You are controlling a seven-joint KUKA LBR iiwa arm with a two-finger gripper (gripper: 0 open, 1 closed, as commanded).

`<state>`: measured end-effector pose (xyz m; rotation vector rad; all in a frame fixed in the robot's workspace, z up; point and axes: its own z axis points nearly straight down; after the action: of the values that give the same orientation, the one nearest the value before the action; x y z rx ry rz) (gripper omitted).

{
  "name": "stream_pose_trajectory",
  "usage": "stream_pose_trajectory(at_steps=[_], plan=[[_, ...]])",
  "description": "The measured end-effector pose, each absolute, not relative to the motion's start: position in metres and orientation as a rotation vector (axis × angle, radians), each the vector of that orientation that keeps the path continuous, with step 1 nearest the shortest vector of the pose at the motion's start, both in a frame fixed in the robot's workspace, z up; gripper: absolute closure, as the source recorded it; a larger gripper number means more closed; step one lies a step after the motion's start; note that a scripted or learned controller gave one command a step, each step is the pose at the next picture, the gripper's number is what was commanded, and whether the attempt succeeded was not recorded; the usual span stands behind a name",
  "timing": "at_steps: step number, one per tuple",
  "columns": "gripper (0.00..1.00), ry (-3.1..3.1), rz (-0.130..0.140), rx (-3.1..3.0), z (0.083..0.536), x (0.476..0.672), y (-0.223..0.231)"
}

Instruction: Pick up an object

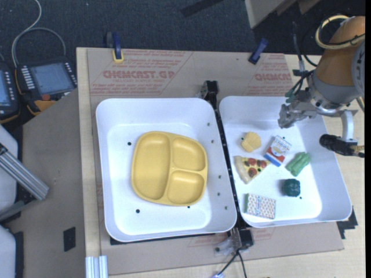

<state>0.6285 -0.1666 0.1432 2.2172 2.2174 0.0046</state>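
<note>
My gripper (285,119) hangs over the far part of the right bin (330,212), above and a little behind the objects. Below it lie a small yellow round piece (251,141), a red, white and blue carton (278,151), a pizza slice (251,167), a green pickle-like piece (299,163), a dark green lump (291,187) and a patterned flat packet (260,206). Nothing shows between the fingers.
The left bin (110,126) holds a yellow divided plate (169,168). A black clamp (210,89) sits at the far end of the gap between the bins. Bare bin floor lies along the right bin's far and right sides.
</note>
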Motion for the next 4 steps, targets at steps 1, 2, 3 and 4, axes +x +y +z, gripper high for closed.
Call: stream_pose_trajectory(at_steps=[1,2,3,4], plan=[[1.0,2.215,0.005,2.216,0.2,0.63,-0.177],[1.0,2.218,0.006,2.214,0.246,0.629,-0.171],[1.0,2.23,0.002,2.217,0.241,0.618,-0.111],[1.0,2.231,-0.001,2.219,0.227,0.599,-0.061]])
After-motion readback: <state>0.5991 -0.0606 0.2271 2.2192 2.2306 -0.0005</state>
